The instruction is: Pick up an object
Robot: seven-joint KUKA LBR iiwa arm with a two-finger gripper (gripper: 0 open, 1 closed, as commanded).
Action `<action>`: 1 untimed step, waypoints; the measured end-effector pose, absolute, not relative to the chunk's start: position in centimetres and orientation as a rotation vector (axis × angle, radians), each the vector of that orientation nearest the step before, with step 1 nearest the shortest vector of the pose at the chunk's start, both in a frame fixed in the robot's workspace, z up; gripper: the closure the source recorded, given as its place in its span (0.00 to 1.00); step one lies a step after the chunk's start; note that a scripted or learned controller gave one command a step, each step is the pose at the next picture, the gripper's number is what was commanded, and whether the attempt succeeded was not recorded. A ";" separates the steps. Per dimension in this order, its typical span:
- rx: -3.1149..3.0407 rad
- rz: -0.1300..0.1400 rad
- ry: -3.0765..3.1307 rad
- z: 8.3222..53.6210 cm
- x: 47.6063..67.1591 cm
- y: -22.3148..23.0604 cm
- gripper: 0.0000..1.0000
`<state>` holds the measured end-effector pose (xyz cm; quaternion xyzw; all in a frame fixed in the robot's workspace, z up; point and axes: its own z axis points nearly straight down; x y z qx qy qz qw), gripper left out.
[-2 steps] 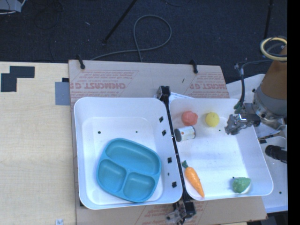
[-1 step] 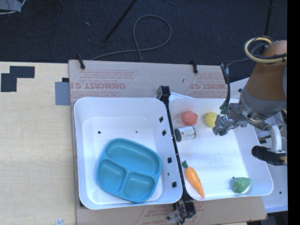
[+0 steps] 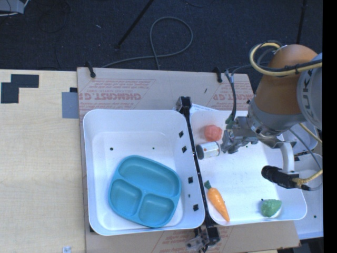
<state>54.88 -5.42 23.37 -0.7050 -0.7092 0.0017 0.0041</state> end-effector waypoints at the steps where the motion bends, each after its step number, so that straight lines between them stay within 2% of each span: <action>1: -2.210 0.009 -2.220 21.9 55.2 -0.2 1.00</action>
